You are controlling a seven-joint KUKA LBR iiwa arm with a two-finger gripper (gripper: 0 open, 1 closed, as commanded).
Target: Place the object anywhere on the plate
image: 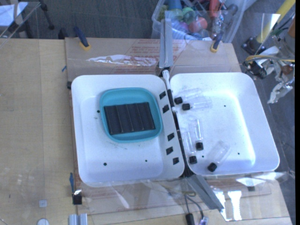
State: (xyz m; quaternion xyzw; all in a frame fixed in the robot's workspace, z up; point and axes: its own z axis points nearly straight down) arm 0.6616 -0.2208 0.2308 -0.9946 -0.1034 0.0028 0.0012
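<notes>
Camera view from above the bench: one black, ribbed rectangular slab (129, 118) lies flat at the centre of the single teal, rounded-square plastic plate (108, 99), which sits in the left shallow white bin (89, 165) towards its far edge. In the right shallow white bin (253, 125), five clear plastic vials with black caps (198, 130) lie scattered near its left edge, well apart from the plate.
</notes>
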